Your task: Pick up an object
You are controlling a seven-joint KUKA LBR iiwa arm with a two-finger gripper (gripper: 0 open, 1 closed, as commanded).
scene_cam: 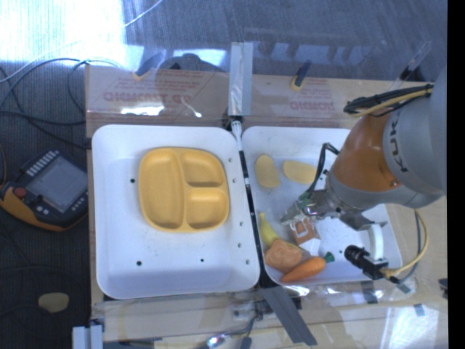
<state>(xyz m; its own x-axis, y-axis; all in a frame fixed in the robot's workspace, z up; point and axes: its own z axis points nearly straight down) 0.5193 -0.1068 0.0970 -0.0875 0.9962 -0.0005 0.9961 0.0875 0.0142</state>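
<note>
Two white bins sit side by side on the worktop. Tool [309, 211] hangs low in the right bin [378, 264], directly over a small orange-and-white packet [304, 231]; its grip state cannot be told. Carrot [304, 269] lies along the near wall. Left bin [116, 217] holds a yellow tray [184, 188].

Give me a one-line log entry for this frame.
gripper: low in right bin, over small packet | carrot: near front wall | yellow tray: left bin
</note>
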